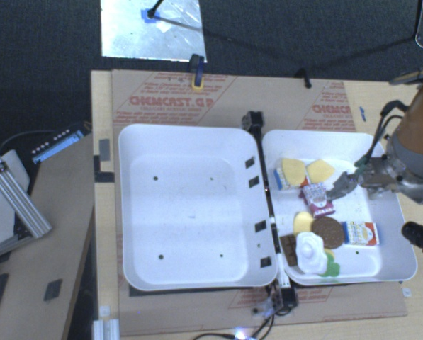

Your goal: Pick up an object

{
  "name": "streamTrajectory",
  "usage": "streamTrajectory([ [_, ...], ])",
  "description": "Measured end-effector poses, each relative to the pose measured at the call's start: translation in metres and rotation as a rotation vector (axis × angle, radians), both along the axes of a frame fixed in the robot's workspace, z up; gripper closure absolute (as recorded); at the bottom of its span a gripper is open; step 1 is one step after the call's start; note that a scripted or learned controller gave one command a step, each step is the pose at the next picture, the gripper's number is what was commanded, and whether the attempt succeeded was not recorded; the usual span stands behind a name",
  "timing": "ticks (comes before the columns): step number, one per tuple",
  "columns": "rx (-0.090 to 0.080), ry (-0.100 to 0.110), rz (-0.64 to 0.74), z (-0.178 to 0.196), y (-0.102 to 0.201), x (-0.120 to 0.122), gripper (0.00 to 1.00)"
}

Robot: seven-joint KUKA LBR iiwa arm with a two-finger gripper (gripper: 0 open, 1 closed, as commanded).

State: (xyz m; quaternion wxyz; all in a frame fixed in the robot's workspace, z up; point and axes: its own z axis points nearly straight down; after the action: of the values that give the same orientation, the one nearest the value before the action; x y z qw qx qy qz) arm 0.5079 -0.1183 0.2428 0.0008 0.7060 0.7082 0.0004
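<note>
Clutter filled the right bin [392,264]: near edge a white piece [310,250] on green, then a brown disc [328,231], a red-ended carton [360,233], a pink packet [317,197], two yellow pieces [293,170] farthest. Gripper [341,185] hovered beside the packet; whether the fingers stood open or closed, could not tell. Best drop straight onto one isolated item. Counter [168,94] sheet read "CHEMCAST GP".

Right bin [392,261], contents: two yellow wedges [293,170] [319,169] near the far edge; a small pink-patterned packet [317,197] at centre; a brown disc [327,231] beside a red-and-white carton [361,233]; a white lump [310,251] and green piece [330,266] at the near edge.
</note>
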Motion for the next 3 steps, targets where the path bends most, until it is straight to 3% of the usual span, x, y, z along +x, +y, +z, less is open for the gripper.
streamTrajectory([
  [1, 0.0, 0.004, -0.006, -0.057, -0.038, -0.023, 0.0],
  [2, -0.002, -0.007, -0.003, -0.157, -0.075, 0.001, 0.0],
  [3, -0.005, -0.017, 0.001, -0.139, -0.074, 0.004, 1.0],
])
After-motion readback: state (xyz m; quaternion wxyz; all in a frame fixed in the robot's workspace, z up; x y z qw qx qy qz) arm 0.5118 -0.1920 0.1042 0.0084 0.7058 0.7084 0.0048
